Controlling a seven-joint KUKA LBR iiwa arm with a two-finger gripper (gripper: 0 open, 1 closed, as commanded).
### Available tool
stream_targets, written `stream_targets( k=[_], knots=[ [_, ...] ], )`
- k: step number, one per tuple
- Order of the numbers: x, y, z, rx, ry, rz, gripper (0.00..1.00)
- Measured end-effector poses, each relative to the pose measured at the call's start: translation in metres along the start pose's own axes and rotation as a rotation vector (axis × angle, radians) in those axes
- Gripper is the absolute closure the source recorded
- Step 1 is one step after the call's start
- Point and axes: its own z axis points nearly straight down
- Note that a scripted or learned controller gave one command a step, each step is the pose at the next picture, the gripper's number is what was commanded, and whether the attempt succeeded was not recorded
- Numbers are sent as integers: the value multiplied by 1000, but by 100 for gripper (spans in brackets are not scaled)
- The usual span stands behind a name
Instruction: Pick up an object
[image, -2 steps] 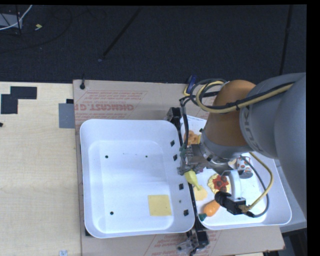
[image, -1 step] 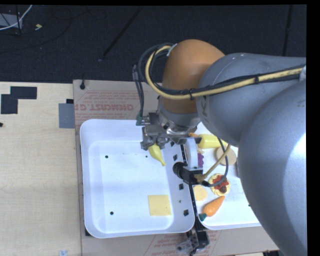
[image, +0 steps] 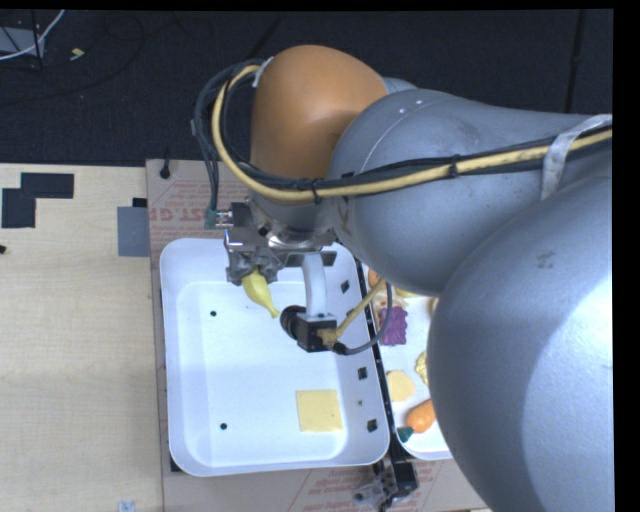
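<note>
Watching the overhead cam here. My arm reaches in from the right and hangs over the far part of the left bin. The end effector has a small yellow banana pinched between its fingers, so it's closed on that. The banana points down and toward the right, and from this angle it looks lifted off the bin floor, though I can't be sure it's fully clear. So I'd call the pick mostly done; what's left is raising it properly and seeing if the grip holds.

The banana looks like a little plastic toy, smooth, curved and pale yellow, tapering to a tip.

Also in the left bin there's a flat yellow square lying near the front right corner. The right bin has a purple thing and an orange piece, mostly hidden behind the arm.
</note>
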Motion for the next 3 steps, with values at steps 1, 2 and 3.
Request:
stream_targets(
  k=[1,2,3],
  knots=[
    [24,58,-55,-4,0,2,100],
    [12,58,-233,-13,3,3,100],
    [-17,59,-72,21,-9,10,100]
  ],
)
